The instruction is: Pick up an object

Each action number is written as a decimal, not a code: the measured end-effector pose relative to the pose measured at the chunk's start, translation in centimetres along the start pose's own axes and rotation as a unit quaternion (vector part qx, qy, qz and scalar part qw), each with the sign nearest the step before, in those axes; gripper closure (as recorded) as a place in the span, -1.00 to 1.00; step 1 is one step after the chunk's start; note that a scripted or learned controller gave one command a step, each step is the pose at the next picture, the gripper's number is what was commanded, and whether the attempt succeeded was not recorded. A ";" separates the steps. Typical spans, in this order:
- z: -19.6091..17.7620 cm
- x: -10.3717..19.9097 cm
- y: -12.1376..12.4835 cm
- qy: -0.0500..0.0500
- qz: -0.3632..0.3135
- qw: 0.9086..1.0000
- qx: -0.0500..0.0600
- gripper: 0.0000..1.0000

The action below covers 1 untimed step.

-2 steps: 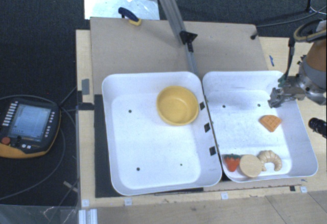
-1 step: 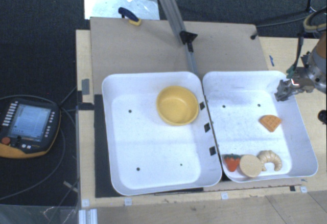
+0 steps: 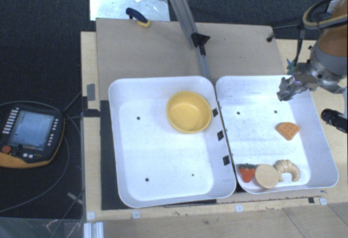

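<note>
the counter carries two shallow white bins side by side, so that things can be lifted from one without crowding the other. the left bin holds a single yellow bowl, upright, near its far right corner and well apart from everything else; it looks set aside rather than a target just now.

the right bin holds the likelier things to pick. a wedge, orange and waffle-like, lies alone toward the right wall, with open floor on all sides, which should make it the easiest to reach. along the near wall a round tan disc sits between a croissant on its right and a small red piece on its left; the three touch or nearly touch, so a grab there risks nudging a neighbour.

the arm enters from the right, its orange band above the wrist, and bends down toward the far right corner of the right bin. the claw hangs over that corner, far of the wedge and apart from it. i cannot tell whether it is released or clenched; it is dark and small here, and nothing shows inside it. by my reading the pick is not yet made, and the wedge is the nearest candidate.
</note>
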<state>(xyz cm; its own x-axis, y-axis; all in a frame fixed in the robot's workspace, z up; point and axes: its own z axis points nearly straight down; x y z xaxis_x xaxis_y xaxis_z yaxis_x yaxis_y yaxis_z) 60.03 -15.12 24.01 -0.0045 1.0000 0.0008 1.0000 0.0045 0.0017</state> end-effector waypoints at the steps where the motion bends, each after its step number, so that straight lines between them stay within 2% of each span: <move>1: -0.8 5.5 0.9 0.000 0.000 1.000 0.000 1.00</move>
<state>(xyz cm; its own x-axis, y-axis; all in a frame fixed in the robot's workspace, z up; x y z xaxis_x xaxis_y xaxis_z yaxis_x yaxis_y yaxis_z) 60.91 -9.66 24.80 -0.0050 1.0000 0.0013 1.0000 0.0050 0.0009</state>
